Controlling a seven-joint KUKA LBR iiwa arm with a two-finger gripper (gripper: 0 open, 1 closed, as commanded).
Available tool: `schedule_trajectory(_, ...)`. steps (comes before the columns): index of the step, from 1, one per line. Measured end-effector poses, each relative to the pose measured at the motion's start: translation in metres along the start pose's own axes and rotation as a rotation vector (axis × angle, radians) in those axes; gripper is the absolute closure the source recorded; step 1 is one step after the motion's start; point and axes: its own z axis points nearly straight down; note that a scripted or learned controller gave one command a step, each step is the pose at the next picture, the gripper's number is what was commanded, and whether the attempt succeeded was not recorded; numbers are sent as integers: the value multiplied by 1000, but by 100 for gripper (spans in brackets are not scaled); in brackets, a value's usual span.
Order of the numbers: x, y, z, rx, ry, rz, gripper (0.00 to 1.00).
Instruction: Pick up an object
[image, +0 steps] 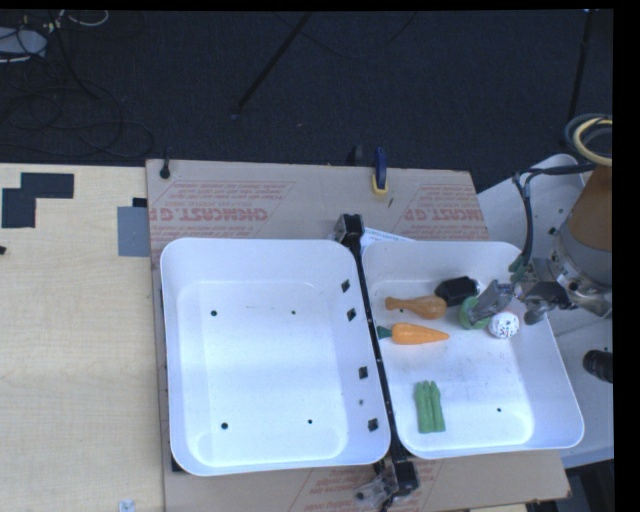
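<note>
The right bin (560, 400) holds several small objects. A tan drumstick-shaped piece (415, 305) lies above an orange carrot (418, 335). A black object (456, 290) sits near the bin's back. A green round piece (468, 316) and a white ball (505, 326) lie close together at the right. A green bundle of stalks (429, 406) rests near the front. My gripper (508, 303) hangs low over the right side of this bin, just above the white ball and the green piece; whether it touches either is unclear.
The left bin (180, 300) stands beside the right one, with a black divider clip strip (360, 330) between them. Both rest on a cardboard sheet (250, 205). The arm's orange band (600, 210) and cables stand at the right edge.
</note>
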Motion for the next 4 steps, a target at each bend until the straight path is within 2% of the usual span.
schedule_trajectory(1,-1,0,-10,1,1,0,100)
schedule_trajectory(2,77,22,-193,-18,-1,-9,100)
schedule_trajectory(3,140,9,-302,-12,1,-8,100)
schedule_trajectory(4,198,-9,-294,4,0,-4,100)
